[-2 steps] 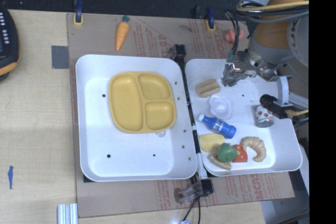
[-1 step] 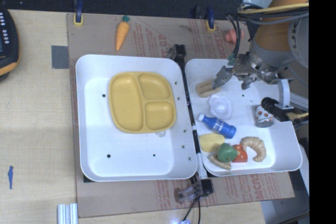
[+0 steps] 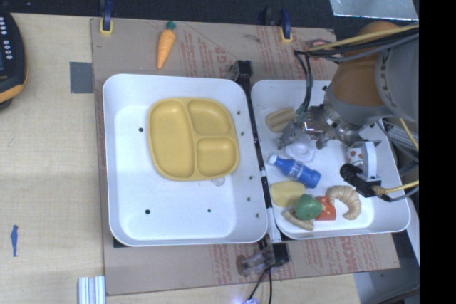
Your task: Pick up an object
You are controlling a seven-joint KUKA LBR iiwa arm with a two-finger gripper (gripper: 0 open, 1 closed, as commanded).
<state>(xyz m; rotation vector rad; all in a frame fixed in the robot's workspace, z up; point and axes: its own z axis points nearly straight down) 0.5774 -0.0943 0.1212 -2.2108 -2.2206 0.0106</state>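
My two-finger gripper point(image 3: 305, 133) hangs over the right white bin point(image 3: 388, 223), blue plastic bottle point(image 3: 296, 169) at six o'clock; finger state, can't tell.

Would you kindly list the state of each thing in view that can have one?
end effector: low in the right bin, grip unclear
blue bottle: lying on its side
yellow divided plate: flat in the left bin, nothing in it
toy carrot: lying outside the bins
croissant: resting in the right bin

Right bin contents: blue bottle point(image 3: 295, 169) lying on its side, tan bread piece point(image 3: 280, 117), yellow wedge point(image 3: 286, 191), green pepper point(image 3: 308, 207), croissant point(image 3: 346, 198).
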